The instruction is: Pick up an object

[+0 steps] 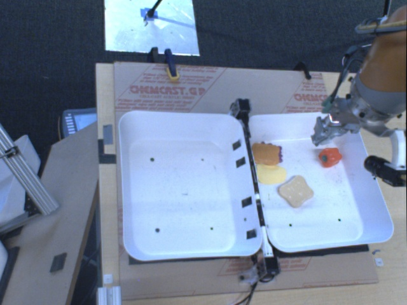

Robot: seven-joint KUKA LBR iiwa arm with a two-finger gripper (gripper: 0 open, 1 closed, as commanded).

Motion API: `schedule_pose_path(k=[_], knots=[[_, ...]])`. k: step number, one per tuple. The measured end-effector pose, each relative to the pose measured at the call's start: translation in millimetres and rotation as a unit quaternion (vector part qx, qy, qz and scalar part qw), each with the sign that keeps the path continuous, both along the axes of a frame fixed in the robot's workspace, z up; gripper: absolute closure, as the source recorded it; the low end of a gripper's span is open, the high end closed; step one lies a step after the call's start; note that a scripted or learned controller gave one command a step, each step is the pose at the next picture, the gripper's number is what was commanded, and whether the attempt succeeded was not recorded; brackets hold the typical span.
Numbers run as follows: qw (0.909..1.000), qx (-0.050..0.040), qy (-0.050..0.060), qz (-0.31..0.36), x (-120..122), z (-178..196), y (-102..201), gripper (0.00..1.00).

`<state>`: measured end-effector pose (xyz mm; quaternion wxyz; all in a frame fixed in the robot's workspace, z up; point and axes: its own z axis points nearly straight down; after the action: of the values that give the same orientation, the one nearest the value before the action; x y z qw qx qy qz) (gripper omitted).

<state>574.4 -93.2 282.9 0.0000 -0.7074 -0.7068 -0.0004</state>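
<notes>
Nearest the camera, the front rims of the two white bins sit side by side on a cardboard sheet (pixel 191 84) that covers the bench. The left bin (pixel 137 129) takes up the left and middle of the scene. The right bin (pixel 372 230) holds four small things.

Closest of them is a pale, lumpy piece like a slice of bread (pixel 295 191), lying about mid-bin. Just beyond it and a little left lies a flat yellow piece (pixel 272 175), nearly touching the bread. Farther again, close to the divider between the bins, sits an orange-brown piece with a purple edge (pixel 267 153), touching or overlapping the yellow one.

To the right of these, well apart from them, a small red-orange object like a pepper (pixel 329 157) rests on the bin floor near the far right.

The gripper (pixel 324 132) hangs just above and slightly left of the pepper, at the bin's far right part. Whether its claw is apart or together cannot be told from this angle; nothing is seen between the fingers. The grey arm with its orange band (pixel 385 62) rises behind it toward the right edge.

Beyond the bench, a shiny metal plate (pixel 151 18) lies on the dark floor.
</notes>
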Motion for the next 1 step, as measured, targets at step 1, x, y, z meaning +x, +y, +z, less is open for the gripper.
schedule_pose_path(k=[1], knots=[[1.0, 0.0015, -0.003, 0.007, 24.0, 27.7, 87.0, 1.0]])
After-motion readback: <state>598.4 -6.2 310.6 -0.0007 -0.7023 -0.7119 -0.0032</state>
